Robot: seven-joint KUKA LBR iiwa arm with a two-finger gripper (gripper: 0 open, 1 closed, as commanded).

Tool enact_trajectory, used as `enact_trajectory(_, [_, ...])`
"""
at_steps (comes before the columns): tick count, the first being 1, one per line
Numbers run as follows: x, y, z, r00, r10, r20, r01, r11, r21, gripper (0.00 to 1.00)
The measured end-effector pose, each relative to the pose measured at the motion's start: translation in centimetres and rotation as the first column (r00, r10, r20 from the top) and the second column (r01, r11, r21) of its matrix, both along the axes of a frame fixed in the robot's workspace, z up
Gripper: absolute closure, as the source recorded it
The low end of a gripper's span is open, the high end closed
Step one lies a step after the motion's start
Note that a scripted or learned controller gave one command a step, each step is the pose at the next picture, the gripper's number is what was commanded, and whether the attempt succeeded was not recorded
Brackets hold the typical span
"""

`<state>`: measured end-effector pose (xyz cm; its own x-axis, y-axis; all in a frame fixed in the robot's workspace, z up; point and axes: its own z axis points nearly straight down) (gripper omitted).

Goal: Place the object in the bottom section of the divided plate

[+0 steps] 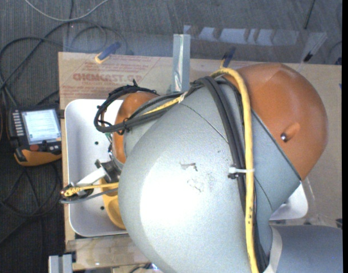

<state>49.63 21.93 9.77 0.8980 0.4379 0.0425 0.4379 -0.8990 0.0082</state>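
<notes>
One arm (208, 169) fills left bin (83, 118); hand (108, 169) state cannot tell, yellow item (112, 209) beside.

On the brown board (83, 78) that lies behind the left white bin (77, 152), faint red printed letters are visible, but they are too pale to read surely. No other text can be read.

Grey arm (185, 181) looms over left white bin (80, 152).
</notes>
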Motion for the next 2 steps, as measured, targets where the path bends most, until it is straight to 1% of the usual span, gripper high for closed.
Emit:
enact_trajectory(1, [-1.35,1.27,3.0,0.97,-0.238,-0.046,0.237,0.971,-0.015,1.0])
enact_trajectory(2, [-1.42,1.12,3.72,0.97,-0.236,-0.05,0.236,0.972,-0.02,1.0])
